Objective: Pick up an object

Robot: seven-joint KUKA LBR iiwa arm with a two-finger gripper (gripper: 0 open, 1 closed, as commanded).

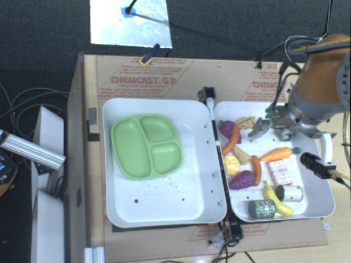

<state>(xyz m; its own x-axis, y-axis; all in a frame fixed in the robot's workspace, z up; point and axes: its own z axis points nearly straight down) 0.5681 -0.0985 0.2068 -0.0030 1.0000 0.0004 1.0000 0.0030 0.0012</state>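
Observation:
The right bin (323, 199) holds several toy foods and cans. Two purple grape bunches (227, 129) (243, 179) lie near its left wall, with an orange carrot (231, 140) and a yellow corn piece (231, 164) between them. Another carrot (276, 154) lies mid-bin above a red-and-white carton (279, 173). A banana (276, 199), a green can (262, 208) and a white can (290, 193) sit at the front. My gripper (259, 129) hangs over the bin's back part, above a tan item (245, 122), with nothing seen between its fingers.
The left bin (126, 207) holds a green divided plate (146, 146). A black divider (218, 147) runs between the bins. The arm's orange band (321, 81) and grey wrist cover the right bin's far right corner. Cables trail on the right.

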